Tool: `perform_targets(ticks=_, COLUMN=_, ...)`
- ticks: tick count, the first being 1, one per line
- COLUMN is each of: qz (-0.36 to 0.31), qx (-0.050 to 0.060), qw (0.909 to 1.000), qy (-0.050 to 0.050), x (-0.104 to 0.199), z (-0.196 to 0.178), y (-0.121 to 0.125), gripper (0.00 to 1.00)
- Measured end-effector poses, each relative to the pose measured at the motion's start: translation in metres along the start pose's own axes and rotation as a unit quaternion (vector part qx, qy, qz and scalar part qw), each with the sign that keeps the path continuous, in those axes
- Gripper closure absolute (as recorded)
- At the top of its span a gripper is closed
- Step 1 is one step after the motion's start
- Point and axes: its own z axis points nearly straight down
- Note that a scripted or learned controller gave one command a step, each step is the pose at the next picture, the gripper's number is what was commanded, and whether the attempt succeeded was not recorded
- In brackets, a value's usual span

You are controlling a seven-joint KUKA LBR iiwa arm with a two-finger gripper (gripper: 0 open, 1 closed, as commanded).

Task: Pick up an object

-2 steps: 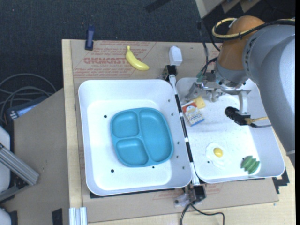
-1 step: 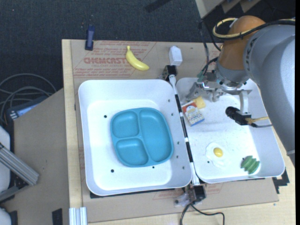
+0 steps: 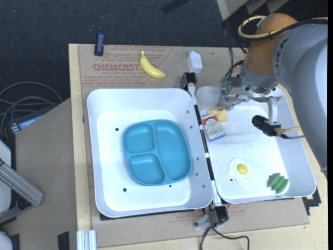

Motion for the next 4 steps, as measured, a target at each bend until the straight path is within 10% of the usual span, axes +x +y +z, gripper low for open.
perform_targets(ticks=1, qz=0.0, qx=0.002, qw=1.0, qy=0.0, x=0.0, z=0.002, y=-0.001, gripper=0.0)
perform_targets(ticks=2, qz=0.0, qx=0.004, qw=1.0, qy=0.001, x=0.001, z=0.013, y=-0.002, gripper=0.0)
perform_targets(ticks=3, qz=0.0, qx=0.0, qw=1.0, qy=0.0, x=0.001, z=0.0, y=0.0, gripper=1.0)
perform_targets(ticks=4, qz=0.0, qx=0.002, qw=1.0, qy=0.0, x=0.001, z=0.002, y=-0.001, gripper=0.0)
